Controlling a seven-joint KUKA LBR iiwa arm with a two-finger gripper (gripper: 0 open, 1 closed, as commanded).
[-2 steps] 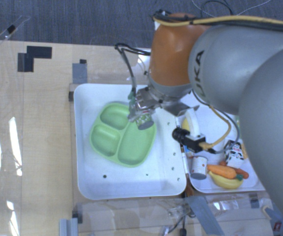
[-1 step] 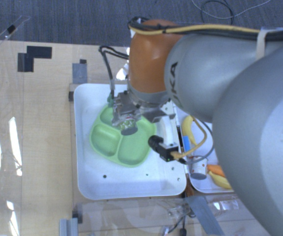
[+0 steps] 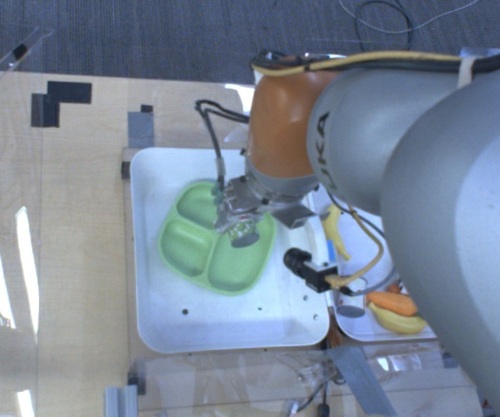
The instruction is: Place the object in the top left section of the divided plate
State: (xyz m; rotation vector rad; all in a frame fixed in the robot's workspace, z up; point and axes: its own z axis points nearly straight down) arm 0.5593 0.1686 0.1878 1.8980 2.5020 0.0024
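Note:
A light green divided plate [image 3: 184, 243] lies in the left white bin [image 3: 232, 328]. My gripper [image 3: 235, 218] hangs over the plate's upper right part, close to the ridge between its sections. A small grey and green object [image 3: 244, 236] shows right beneath the gripper, over the plate's right section. I cannot tell whether it is held or resting on the plate. The plate's top left section [image 3: 195, 203] shows bare green beside the gripper. The arm's orange band [image 3: 280, 120] and grey body hide the bin's right side.
The right bin [image 3: 358, 330] is mostly under the arm. In it lie a yellow banana-like piece [image 3: 334, 233], an orange carrot-like piece [image 3: 392, 302] and another yellow piece [image 3: 403, 323]. A black cable connector [image 3: 306, 266] hangs near the bins' shared edge.

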